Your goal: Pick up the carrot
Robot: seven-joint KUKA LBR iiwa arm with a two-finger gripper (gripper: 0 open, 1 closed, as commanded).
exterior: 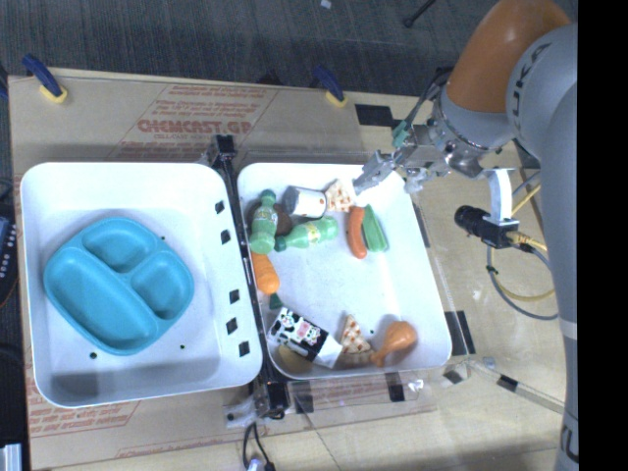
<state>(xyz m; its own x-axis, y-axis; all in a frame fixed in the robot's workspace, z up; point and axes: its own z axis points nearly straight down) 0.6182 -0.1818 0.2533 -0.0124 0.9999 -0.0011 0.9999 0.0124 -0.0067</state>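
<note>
The carrot (265,274) is a short orange piece lying against the left wall of the right bin (412,292), just below a green bottle (263,222). My gripper (374,175) hangs over the bin's far right corner, well to the right of the carrot and farther back. Nothing shows in its grasp. Its tip is close to a waffle-patterned piece (339,196) and above an orange-red sausage shape (355,234).
The right bin also holds a green pickle (375,232), a second small green bottle (309,234), a dark can (302,202), a black-and-white carton (298,334), a pizza slice (354,337) and a chicken drumstick (395,340). A blue divided plate (118,281) lies in the left bin (49,189).
</note>
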